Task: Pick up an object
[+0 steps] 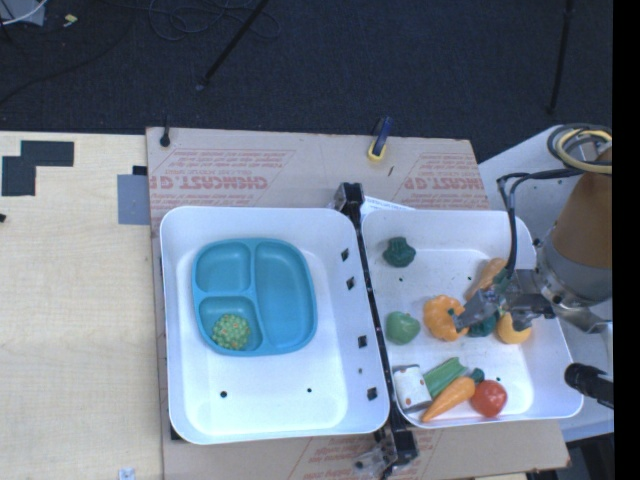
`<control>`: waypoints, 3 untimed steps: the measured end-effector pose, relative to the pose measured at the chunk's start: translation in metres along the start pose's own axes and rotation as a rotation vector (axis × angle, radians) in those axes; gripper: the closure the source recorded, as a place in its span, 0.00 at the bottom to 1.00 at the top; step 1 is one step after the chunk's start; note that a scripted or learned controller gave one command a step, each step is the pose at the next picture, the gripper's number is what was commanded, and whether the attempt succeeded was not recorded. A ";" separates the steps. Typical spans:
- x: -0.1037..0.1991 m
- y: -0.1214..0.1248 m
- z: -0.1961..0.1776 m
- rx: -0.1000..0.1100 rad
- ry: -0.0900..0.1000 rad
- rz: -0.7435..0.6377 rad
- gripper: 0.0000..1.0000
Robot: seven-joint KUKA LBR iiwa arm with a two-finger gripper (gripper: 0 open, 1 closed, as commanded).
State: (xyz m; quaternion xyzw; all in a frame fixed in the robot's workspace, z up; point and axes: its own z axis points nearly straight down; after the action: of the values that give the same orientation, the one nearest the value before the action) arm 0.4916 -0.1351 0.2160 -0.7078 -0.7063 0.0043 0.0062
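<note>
grey arm with orange band reaching in from right, tool (478, 315) lowered, wrist angled leftward

Two white bins (180, 368), one blue divided plate (256, 296), two green toys (399, 252), one carrot (448, 398), one tomato (489, 398).

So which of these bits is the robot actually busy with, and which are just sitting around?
Busy with:
gripper, low in the right bin
orange toy right beside it, the likely target
yellow-orange toy on its other side

Sitting around:
dark green toy
green toy
carrot
tomato
blue divided plate in the left bin
</note>
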 end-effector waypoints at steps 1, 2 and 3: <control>0.000 0.003 -0.006 -0.013 -0.003 -0.002 0.00; -0.005 0.010 0.044 -0.007 0.000 -0.003 0.00; -0.007 0.011 0.108 -0.006 0.000 -0.003 0.00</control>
State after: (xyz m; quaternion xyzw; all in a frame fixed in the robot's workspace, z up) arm 0.5014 -0.1414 0.1076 -0.7068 -0.7074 0.0021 0.0041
